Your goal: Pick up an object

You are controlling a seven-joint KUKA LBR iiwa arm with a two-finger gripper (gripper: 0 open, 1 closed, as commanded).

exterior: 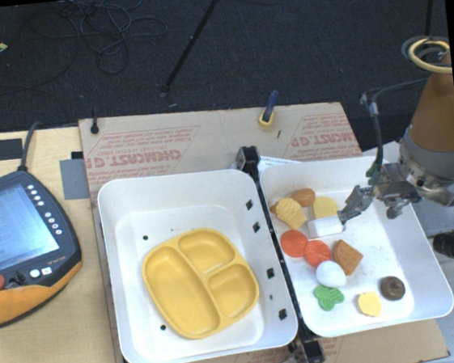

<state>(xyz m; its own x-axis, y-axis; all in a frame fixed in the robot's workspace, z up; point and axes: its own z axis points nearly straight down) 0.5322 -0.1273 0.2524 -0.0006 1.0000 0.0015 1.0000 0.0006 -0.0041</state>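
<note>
The gripper point(346, 213) hangs low over the right bin point(433, 275), reaching in from that bin's far right side, its dark fingers angled down and leftward toward the cluster of play food. Whether those fingers stand apart or together cannot be told at this angle. Nothing is visibly caught between them.

Just beyond the tips, touching or nearly so, lies a small white block point(325, 227); this looks like the object the arm is going for, since the tool points straight at it. Past the block sit a yellow piece point(325, 207) and a ridged yellow-orange item point(289, 212), with a brown roll point(303, 198) farther off. Below and ahead of the tips are two red-orange rounds point(304, 247), a white egg point(330, 274) and a brown wedge point(348, 255). A green piece point(329, 296), a yellow slice point(370, 303) and a chocolate donut point(392, 288) lie well apart, toward the bin's near rim.

The crowding matters: neighbours press close on the block's far sides, leaving little room for the fingers, so a slanted approach from the open right side seems sensible.

Far past the tool, the left bin point(126, 229) holds a yellow divided tray point(199, 281), plainly kept apart from the picking area.
</note>
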